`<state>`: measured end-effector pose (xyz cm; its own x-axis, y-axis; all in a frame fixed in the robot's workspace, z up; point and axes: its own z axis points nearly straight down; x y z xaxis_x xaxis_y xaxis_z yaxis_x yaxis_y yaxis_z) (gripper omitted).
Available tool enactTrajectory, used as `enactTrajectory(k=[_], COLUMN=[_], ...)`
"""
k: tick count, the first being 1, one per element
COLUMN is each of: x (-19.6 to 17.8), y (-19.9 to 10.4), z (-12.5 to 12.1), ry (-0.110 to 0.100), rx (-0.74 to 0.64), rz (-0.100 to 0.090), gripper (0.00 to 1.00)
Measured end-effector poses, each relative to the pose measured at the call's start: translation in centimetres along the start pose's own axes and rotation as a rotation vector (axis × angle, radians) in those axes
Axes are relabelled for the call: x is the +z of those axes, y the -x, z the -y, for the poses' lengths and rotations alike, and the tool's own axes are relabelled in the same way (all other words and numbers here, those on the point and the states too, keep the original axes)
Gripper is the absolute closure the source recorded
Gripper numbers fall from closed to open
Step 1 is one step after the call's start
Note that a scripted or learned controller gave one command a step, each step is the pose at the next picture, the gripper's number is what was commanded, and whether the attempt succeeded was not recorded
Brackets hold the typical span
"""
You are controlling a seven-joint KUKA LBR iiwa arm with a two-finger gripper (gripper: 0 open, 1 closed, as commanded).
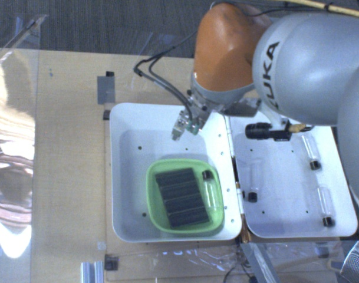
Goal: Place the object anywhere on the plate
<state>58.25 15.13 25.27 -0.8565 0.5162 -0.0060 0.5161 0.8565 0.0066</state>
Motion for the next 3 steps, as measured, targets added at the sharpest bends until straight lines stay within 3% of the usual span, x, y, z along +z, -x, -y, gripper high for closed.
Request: enactTrajectory(k=[1, 2, 3], x=[0.1, 1.0, 1.0], y=[0.1, -4.1, -4.0], z=[-0.8, -2.9, -2.9], ry=[0.002, 0.002, 0.002], rx=[-0.340, -0.543, -0.542], rz=[0.001, 0.000, 0.000], gripper=[1.00, 1.00, 0.00])
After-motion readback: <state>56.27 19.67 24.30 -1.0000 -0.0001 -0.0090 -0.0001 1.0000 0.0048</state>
